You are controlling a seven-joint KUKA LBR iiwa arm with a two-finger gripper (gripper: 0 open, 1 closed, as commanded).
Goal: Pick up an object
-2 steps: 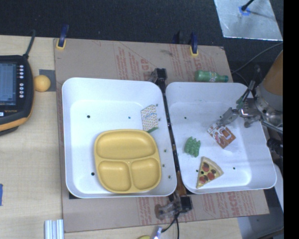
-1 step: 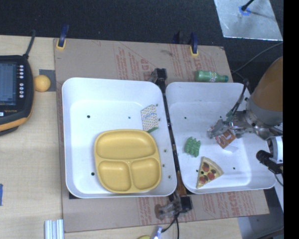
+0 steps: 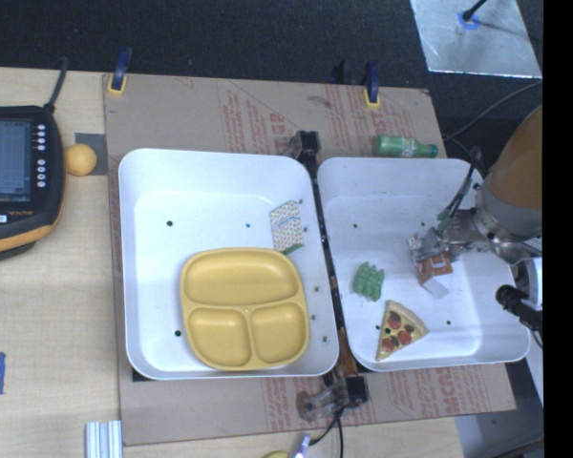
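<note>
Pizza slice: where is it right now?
The pizza slice lies in the right bin, near its front edge, just right of the green toy.

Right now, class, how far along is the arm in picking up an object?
Done: the gripper has reached into the right bin and sits low over a small brown item. In hand: nothing visibly lifted; its grip is unclear. Left: grasping and raising; the pizza slice toy and green toy lie untouched.
</note>
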